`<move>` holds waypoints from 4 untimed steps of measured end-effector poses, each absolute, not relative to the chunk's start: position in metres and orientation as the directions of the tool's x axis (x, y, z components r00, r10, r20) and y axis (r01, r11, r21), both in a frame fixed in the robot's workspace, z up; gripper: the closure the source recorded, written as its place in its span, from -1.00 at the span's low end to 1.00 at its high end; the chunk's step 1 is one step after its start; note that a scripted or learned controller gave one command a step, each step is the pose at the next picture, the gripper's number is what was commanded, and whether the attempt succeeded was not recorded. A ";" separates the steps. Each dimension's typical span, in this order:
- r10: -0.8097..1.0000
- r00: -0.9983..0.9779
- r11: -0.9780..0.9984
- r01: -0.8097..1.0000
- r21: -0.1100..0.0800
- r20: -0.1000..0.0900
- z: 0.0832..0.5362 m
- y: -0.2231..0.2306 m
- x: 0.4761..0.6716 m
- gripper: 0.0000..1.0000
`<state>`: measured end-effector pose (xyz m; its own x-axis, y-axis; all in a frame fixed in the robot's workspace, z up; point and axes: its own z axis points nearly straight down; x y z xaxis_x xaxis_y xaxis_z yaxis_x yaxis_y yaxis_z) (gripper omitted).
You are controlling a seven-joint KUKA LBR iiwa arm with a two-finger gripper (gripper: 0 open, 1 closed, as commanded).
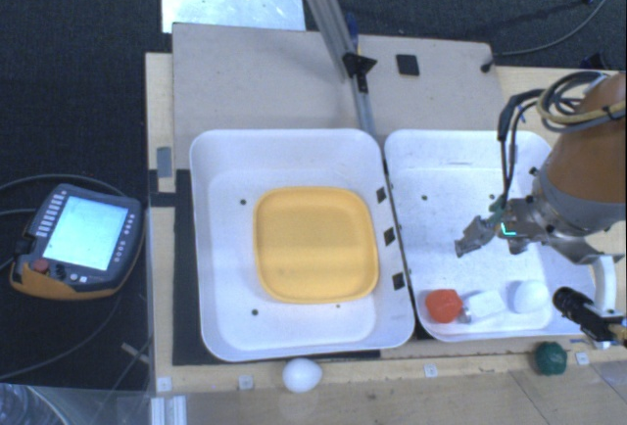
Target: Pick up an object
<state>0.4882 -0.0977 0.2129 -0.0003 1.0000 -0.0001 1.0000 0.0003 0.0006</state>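
My gripper (pixel 473 239) hangs over the middle of the right bin (pixel 441 178), on the grey arm with its orange band that reaches in from the right. Nothing shows in its grasp. Along that bin's front wall lie a red ball (pixel 443 306), a small white piece (pixel 485 304) and a white ball (pixel 529 296). The red ball is a short way in front of the gripper and slightly left of it. A square yellow plate (pixel 316 243) lies flat in the middle of the left bin (pixel 225 217).
Outside the bins, a white egg-shaped object (pixel 302 375) rests on the bench's front edge and a dark green ball (pixel 550 357) sits at the front right. A metal pole (pixel 328 2) slants over the back. A teach pendant (pixel 73 239) lies on the floor at left.
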 end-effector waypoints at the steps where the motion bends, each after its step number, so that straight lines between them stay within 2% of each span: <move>1: 1.000 0.000 0.000 1.000 0.001 0.000 0.213 -0.098 0.488 -1.00; 3: 1.000 0.000 0.000 1.000 -0.004 0.001 0.111 -0.104 0.498 -1.00; 4: 1.000 0.000 0.000 1.000 -0.001 0.000 0.089 -0.104 0.498 -1.00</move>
<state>0.4976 -0.1038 0.0895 -0.0002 1.0000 0.0003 1.0000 0.0002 -0.0012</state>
